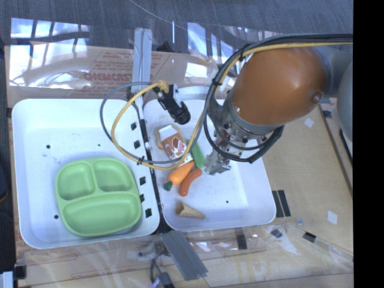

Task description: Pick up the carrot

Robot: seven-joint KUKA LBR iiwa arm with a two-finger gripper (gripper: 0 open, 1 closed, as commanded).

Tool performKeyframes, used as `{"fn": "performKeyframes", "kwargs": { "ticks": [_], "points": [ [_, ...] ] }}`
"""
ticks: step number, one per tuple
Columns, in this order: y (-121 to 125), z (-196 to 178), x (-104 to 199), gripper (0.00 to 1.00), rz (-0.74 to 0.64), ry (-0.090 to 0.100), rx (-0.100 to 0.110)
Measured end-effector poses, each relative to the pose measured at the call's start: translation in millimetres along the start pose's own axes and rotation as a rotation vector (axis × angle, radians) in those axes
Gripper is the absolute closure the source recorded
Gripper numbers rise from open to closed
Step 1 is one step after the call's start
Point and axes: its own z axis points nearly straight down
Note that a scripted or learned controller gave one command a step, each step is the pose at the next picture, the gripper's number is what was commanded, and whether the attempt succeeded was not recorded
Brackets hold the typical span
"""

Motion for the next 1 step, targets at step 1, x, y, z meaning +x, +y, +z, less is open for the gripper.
{"fn": "performKeyframes", "kwargs": {
  "ticks": [1],
  "points": [
    [-45.7,-8.2,-41.0,1.0,0.111,0.004,-0.002]
  ]
}}
